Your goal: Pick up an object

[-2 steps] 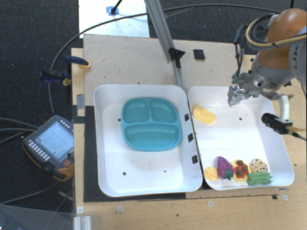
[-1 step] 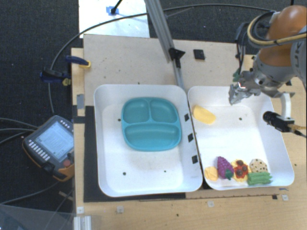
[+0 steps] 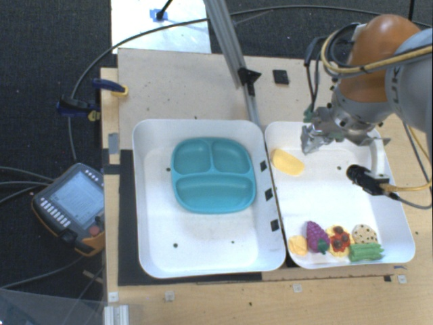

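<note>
1. Two shallow white bins sit side by side on the tabletop (image 3: 176, 87): the left bin (image 3: 152, 249) and the right bin (image 3: 399, 239).
2. The left bin holds a teal divided plate (image 3: 213, 176), lying flat a little above the bin's middle, with two small sections at the far side and one long section at the near side.
3. The grey arm (image 3: 399, 59) reaches in from the right, its orange band showing above the wrist, over the far part of the right bin.
4. The claw (image 3: 312, 141) hangs over the far left part of the right bin, pointing down; whether it is open or closed I cannot tell, and nothing shows as held in it.
5. A yellow toy food piece (image 3: 287, 162) lies on the bin floor just beside the claw, below and to its left, near the wall shared with the left bin.
6. Along the near edge of the right bin lies a row of toy food: a small yellow piece (image 3: 298, 245), a purple bunch of grapes (image 3: 315, 235), a red and yellow piece (image 3: 338, 238), a speckled cookie (image 3: 365, 233) and a green piece (image 3: 366, 252).
7. The row is well apart from the claw.
8. A grey handheld controller (image 3: 71, 205) with a screen rests off the tabletop at the left, with cables running to it.
</note>
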{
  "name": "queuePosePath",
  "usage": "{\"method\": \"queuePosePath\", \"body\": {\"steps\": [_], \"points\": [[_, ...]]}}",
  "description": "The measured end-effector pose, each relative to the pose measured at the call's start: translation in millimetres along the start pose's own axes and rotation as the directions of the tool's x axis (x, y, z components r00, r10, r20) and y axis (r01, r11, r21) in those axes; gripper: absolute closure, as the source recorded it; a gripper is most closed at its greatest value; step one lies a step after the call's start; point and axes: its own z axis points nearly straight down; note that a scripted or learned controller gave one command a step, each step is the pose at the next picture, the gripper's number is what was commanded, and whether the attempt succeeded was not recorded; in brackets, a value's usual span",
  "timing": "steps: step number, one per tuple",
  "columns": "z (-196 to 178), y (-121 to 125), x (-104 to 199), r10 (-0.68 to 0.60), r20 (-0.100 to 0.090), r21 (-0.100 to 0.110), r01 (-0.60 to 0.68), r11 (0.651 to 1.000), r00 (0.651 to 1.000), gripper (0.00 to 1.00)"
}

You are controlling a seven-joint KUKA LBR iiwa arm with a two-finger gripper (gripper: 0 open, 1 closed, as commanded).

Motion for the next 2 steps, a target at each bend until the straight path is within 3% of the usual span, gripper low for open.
{"method": "queuePosePath", "body": {"steps": [2], "points": [[0,-11,117,-0.001,-0.001,-0.001,0.001,1.0,1.0,1.0]]}}
